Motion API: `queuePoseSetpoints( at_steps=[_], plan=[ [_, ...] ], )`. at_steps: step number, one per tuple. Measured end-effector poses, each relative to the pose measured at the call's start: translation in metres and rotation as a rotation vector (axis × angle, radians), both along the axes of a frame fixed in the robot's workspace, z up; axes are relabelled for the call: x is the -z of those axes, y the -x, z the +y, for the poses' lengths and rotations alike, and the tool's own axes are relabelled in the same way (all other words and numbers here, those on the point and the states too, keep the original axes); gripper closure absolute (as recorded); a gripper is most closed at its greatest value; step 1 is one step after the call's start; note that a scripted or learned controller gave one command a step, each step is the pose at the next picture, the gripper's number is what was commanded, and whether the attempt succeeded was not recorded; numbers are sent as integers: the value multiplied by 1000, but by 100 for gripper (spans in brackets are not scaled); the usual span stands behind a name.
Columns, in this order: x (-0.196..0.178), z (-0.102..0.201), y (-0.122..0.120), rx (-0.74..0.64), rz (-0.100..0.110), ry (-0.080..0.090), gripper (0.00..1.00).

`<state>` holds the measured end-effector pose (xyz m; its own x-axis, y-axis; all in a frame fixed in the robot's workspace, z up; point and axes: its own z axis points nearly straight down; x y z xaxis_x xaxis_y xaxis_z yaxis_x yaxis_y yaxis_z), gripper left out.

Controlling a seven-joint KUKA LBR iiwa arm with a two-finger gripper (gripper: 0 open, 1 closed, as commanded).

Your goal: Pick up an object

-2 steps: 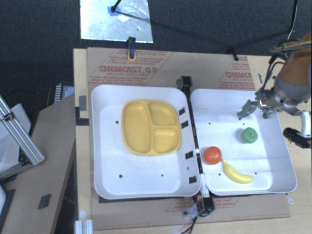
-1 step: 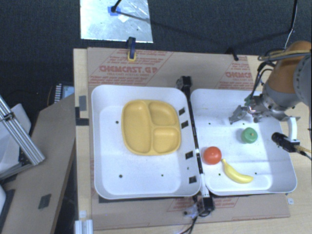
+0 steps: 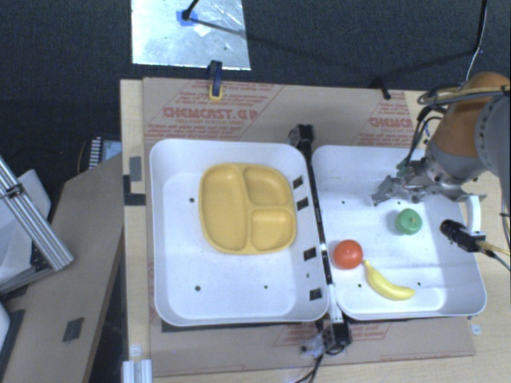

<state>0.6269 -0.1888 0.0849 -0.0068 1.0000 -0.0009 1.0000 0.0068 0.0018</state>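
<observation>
Pincer (image 3: 389, 191) over right bin (image 3: 455, 302), spread wide, holding nothing (green object (image 3: 409, 221) just beside it); tomato (image 3: 347, 254), banana (image 3: 388, 283) nearer front.

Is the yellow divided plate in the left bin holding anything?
Empty: all three compartments of the yellow divided plate show bare yellow surface.

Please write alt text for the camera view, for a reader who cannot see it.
A grey robot arm's gripper hovers in the right bin above a green object, tomato and banana. The left bin holds a yellow divided plate.
</observation>
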Motion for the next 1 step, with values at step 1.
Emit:
queuePoseSetpoints(
  at_steps=[1],
  plan=[
    [-12,0,-1,-2,-4,1,100]
  ],
)
